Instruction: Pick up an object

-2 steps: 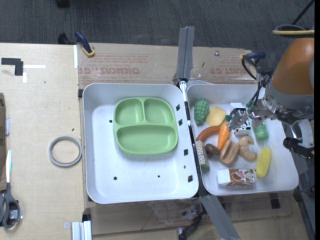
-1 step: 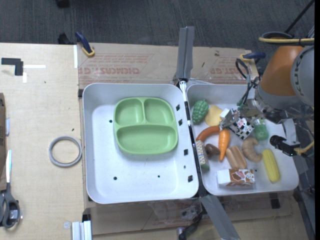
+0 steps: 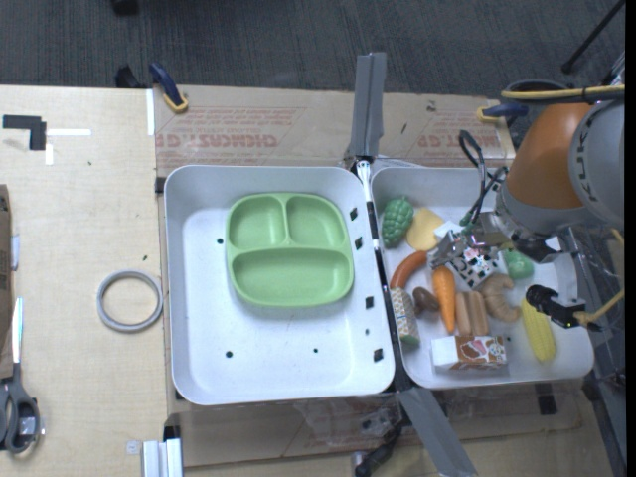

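Orange carrot (image 3: 444, 299) lies packed among toy foods beneath the gripper (image 3: 467, 256), whose grasp I cannot tell; crowding risks a slip.

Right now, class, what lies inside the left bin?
A green divided plate sits in the left bin. The bin floor beneath the plate is covered.

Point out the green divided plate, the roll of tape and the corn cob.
green divided plate (image 3: 290, 271): camera view, floor of its large compartment.
roll of tape (image 3: 103, 308): camera view, left side of the ring.
corn cob (image 3: 540, 334): camera view, middle of the cob.
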